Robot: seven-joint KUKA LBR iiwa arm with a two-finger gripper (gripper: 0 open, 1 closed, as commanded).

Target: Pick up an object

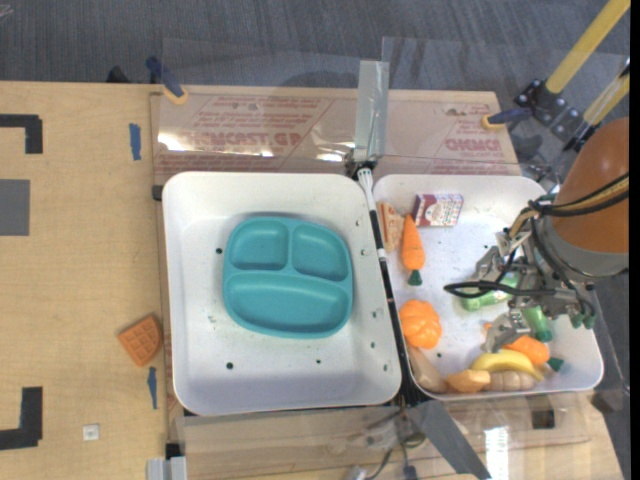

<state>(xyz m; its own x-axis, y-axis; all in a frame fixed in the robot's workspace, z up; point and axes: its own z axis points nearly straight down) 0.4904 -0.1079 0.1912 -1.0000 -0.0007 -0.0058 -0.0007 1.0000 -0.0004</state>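
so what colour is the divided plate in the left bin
Teal, seen clearly in the camera view: divided plate.

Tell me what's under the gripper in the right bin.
Green pieces show beneath the gripper, with a banana and orange item just below. The gripper hides whatever lies directly underneath.

Gripper (pixel 510 288) low in right bin. Green toy (pixel 532 318) just beside it, partly hidden. Carrot (pixel 412 244) well off to its left, tilted; orange pumpkin (pixel 421 323) lower left. Banana (pixel 505 361) and orange piece (pixel 532 349) just below. Purple-white box (pixel 438 209) up-left, lying flat.
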